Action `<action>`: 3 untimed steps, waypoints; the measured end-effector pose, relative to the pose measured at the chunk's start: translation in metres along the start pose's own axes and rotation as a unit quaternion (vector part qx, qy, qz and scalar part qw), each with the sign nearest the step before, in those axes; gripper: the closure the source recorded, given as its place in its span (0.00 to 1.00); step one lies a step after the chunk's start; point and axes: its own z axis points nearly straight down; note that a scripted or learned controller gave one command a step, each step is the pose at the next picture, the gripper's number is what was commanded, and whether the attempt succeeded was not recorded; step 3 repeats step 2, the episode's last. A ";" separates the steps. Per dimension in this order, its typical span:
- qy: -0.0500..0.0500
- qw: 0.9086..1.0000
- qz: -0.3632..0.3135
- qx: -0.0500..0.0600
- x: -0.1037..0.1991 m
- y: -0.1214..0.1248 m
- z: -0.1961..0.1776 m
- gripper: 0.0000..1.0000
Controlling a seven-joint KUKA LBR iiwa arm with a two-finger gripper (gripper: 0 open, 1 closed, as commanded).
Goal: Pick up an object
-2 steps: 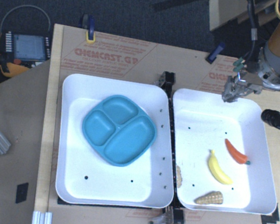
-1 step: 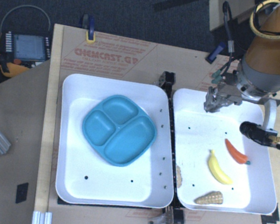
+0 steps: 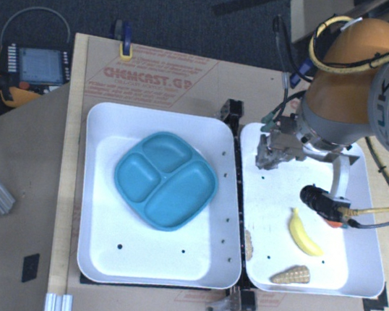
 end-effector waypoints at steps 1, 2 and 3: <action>0.000 1.000 0.001 -0.001 0.036 -0.029 -0.002 1.00; 0.000 1.000 0.000 0.000 0.083 -0.056 0.017 1.00; 0.000 1.000 0.000 0.000 0.083 -0.056 0.017 1.00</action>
